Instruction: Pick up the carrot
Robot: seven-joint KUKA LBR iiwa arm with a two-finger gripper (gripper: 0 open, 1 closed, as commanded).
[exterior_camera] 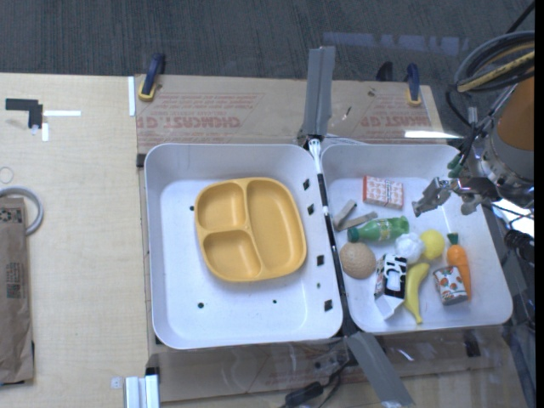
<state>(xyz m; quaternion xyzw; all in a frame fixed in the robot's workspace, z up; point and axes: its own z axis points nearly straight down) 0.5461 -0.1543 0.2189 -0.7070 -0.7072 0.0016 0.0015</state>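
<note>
In the right bin point(501, 308), the carrot point(460, 262) lies just right of the lemon point(433, 243), its long axis running far to near, green top at the far end. The end effector point(440, 195) hovers just far-left of it, fingers spread and holding nothing. The arm reaches in from the right, wrist tilted leftward.
</note>
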